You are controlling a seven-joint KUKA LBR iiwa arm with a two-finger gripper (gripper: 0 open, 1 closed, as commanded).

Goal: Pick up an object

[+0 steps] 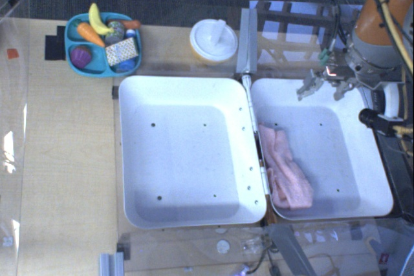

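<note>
Two fingers of the gripper (325, 89) hang spread apart with nothing between them, so the hand is open and empty. It hovers over the far edge of the right bin (362, 194), near that bin's back wall, with the grey arm and its orange band rising behind it.

Taking the right bin as the landmark: the pink cloth (284, 171) lies inside it, bunched in a long crumpled strip along the bin's left wall, running from about the middle of that wall toward the near corner. The gripper is well apart from it, off toward the bin's far right.

The cloth looks light, soft and limp. It should sag and drape once lifted, and it cannot break. Thin layers may slip out of a shallow pinch, so the better hold seems to be on a thick fold, such as the raised bulge near the cloth's near end, with the fingers straddling the ridge.

Beside the right bin, sharing its left wall, sits the left bin (187, 203). Beyond that stand a white lidded bowl (213, 40) and a blue toy-food tray (103, 44).
</note>
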